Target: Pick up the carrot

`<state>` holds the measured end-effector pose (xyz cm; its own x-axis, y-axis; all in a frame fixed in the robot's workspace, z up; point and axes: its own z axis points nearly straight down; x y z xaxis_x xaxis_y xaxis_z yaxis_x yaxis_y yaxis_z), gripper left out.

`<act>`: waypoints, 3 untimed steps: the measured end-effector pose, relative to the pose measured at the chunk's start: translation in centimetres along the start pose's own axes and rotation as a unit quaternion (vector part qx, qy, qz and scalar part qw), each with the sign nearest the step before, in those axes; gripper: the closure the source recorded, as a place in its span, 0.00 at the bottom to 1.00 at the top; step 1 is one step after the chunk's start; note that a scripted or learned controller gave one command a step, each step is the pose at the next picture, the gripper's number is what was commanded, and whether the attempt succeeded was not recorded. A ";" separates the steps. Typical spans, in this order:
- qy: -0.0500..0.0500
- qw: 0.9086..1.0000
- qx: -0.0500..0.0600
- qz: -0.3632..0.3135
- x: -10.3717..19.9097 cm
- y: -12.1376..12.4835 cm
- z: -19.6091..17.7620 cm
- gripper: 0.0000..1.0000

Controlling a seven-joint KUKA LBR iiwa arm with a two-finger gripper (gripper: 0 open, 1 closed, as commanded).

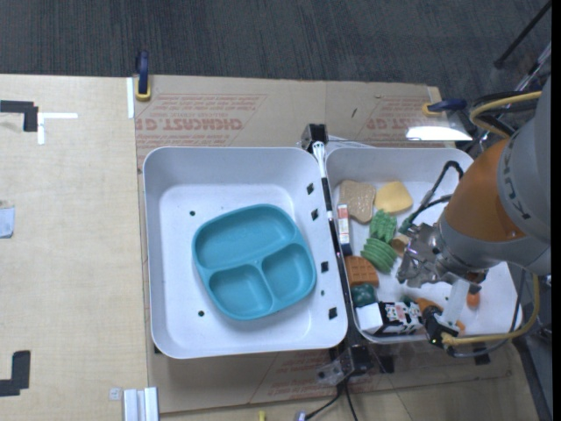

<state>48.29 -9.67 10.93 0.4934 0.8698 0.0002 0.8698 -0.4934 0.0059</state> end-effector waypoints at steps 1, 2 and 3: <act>0.000 0.992 0.006 -0.125 -1.8 0.3 1.9 1.00; 0.000 0.992 0.006 -0.125 -1.8 0.3 1.9 0.00; -0.001 0.977 0.003 -0.212 -2.9 8.0 -1.5 0.00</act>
<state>53.82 -16.16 12.50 0.0890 0.9960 -0.0024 0.9960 -0.0890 -0.0004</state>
